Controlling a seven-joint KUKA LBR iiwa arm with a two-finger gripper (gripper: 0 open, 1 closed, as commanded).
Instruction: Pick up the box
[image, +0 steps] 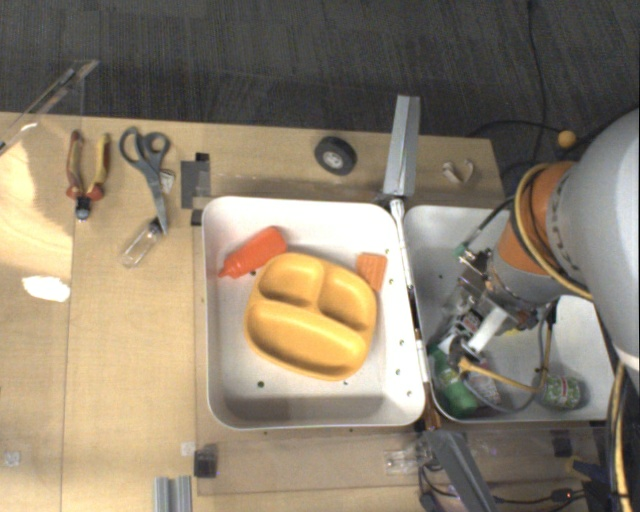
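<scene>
At the near edge of the worktop (110, 400) a small black block (205, 461) sits just off the front left corner of the left bin (300, 408). A clear plastic piece (404, 462) lies further right, in front of the gap between the two bins. In the right bin (432, 250) a dark green thing (456, 397) lies in the near left corner. A green and white thing (561, 392), too small to name, lies by the near wall to its right. The arm (610, 200) reaches down into this bin, and its jaws hang just above and behind the dark green thing; whether they are open or closed cannot be told. In the left bin a big yellow moulded thing (312, 315) with rounded humps takes up the middle. Just beside its far right end, near the bin's right wall, is the small orange box (372, 268), well apart from the jaws and in the other bin. At the yellow thing's far left a red-orange tapered thing (252, 252) lies tilted. Beyond the bins the worktop bears a grey bar (403, 145) at the gap between them and a black roll (336, 155). Further left are a dark clamp (196, 180), scissors (150, 172) with a clear tube (140, 245) near their tips, and red-handled pliers (85, 172) farthest left
</scene>
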